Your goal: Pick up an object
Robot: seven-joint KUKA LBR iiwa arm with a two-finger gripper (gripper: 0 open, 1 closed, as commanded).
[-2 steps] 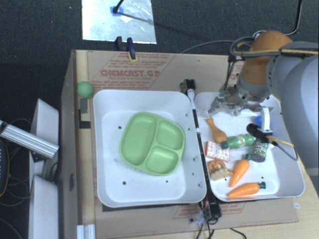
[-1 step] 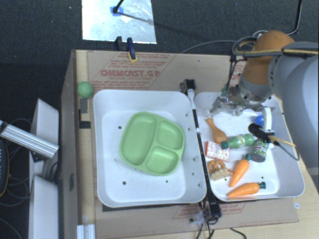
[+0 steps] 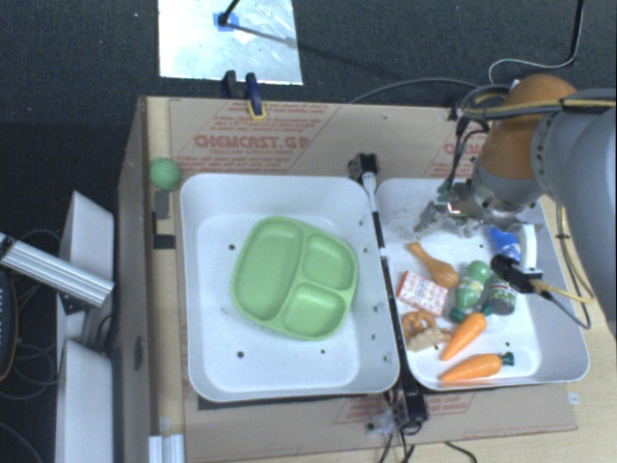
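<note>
The jaws [image 3: 445,215] hang low over the right bin's [image 3: 564,355] far end; whether they are parted or closed cannot be told. Nearer lie a chicken drumstick [image 3: 433,265], two carrots [image 3: 464,335], a red-and-white packet [image 3: 423,292]. A green divided plate [image 3: 294,277] fills the left bin [image 3: 207,355].

The bench [image 3: 260,138], seemingly a lettered brown board, bears two white bins [image 3: 207,258] and a green ball [image 3: 164,173].

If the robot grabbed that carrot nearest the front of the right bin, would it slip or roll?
The carrot looks like smooth, stiff toy plastic, so probably light. Its tapered, rounded body might slide out of a pinch or roll if nudged. It lies flat on the right bin, apart from the pile, so easy to reach.
</note>
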